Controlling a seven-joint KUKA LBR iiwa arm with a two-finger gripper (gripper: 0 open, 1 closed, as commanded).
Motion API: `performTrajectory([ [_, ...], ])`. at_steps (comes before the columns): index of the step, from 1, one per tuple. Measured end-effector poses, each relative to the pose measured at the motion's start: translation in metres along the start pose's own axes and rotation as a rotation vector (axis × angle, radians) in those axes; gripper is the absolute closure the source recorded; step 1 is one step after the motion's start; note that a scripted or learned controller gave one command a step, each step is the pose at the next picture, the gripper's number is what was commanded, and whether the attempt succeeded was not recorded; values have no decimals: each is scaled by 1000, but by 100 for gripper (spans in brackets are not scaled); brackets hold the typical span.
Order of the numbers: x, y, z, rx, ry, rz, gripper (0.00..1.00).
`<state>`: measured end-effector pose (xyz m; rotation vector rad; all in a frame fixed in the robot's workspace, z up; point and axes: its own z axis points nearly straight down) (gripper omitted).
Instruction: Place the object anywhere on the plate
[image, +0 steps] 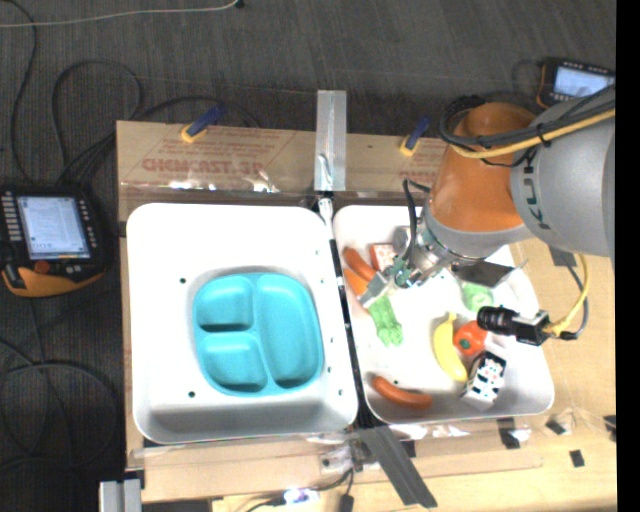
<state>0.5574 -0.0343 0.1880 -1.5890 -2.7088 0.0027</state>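
Teal plate (258, 332) sits centred in the left bin (160, 240). Right bin (535, 390) holds the clutter. The gripper (392, 278) hangs near that bin's left wall; whether the fingers are apart or clamped cannot be told. Directly below lies the likely target, a green toy (387, 320), long axis running from the bin's far edge toward its near edge, slightly slanted. Risk: an orange carrot (357, 270) lies close beside, so the fingers may snag it or close on nothing.

Your desk (150, 160) carries two white bins touching side by side: the left bin (160, 240) and the right bin (530, 395). Brown cardboard lies under them, held by two clamps (200, 122) at its far edge.
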Motion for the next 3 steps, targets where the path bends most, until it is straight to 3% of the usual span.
performTrajectory([
  [1,6,0,5,-1,3,21,100],
  [2,68,37,5,0,2,38,100],
  [3,68,36,5,0,2,38,0],
])
